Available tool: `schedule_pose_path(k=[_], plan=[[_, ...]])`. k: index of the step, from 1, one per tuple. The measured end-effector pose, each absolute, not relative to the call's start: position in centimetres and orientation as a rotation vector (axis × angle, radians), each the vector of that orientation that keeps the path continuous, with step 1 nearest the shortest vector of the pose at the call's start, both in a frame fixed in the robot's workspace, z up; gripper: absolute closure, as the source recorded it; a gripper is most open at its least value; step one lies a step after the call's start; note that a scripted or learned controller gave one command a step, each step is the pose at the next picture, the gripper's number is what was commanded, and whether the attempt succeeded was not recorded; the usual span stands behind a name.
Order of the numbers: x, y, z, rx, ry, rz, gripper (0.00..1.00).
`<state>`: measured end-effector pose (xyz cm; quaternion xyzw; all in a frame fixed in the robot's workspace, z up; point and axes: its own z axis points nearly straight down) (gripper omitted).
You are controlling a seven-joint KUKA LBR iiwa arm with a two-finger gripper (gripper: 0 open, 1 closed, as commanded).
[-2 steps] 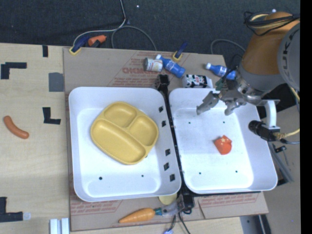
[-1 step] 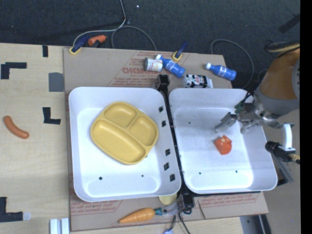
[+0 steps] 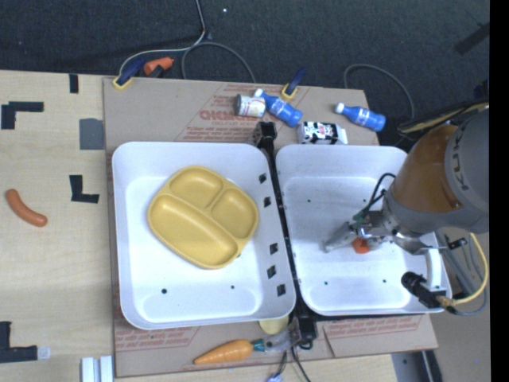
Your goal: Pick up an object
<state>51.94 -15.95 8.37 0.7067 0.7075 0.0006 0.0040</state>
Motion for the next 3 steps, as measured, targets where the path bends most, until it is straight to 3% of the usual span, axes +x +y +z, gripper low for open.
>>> schedule_pose_path(k=[1, 2, 3], plan=[[52.2, -16.2, 9.8, 2.213, 2.212, 0.004, 1.0], [52.2, -16.1, 9.8, 2.214, 2.213, 0.004, 0.0], [52.8, -14.6, 8.7, 2.216, 2.216, 0.001, 0.0]])
